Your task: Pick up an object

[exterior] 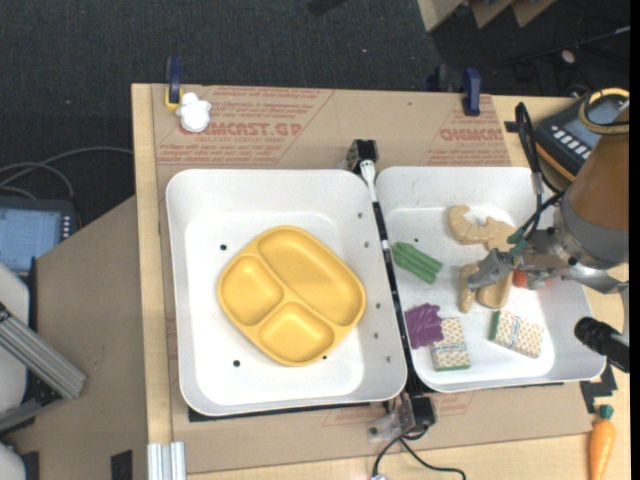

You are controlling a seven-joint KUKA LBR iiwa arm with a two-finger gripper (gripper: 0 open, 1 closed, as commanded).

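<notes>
The right bin (440, 196) holds several small items. A tan bread-like piece (470, 225) lies at the back and a green block (415, 261) to its left. Near the front lie a purple piece (422, 321) and two patterned blocks (450, 356) (517, 334). My gripper (494, 269) hangs low over the middle of this bin, right above a tan lump (476, 290) that it partly hides. A small red bit (519, 279) shows beside the gripper. The grey arm with its orange band (607, 183) comes in from the right.
The left bin (190, 268) holds a yellow three-part plate (290, 293). A ridge (380, 243) separates the two bins. A white object (193, 114) sits on the cardboard at the back left. An orange carrot-like item (600, 448) lies outside the bins at the front right.
</notes>
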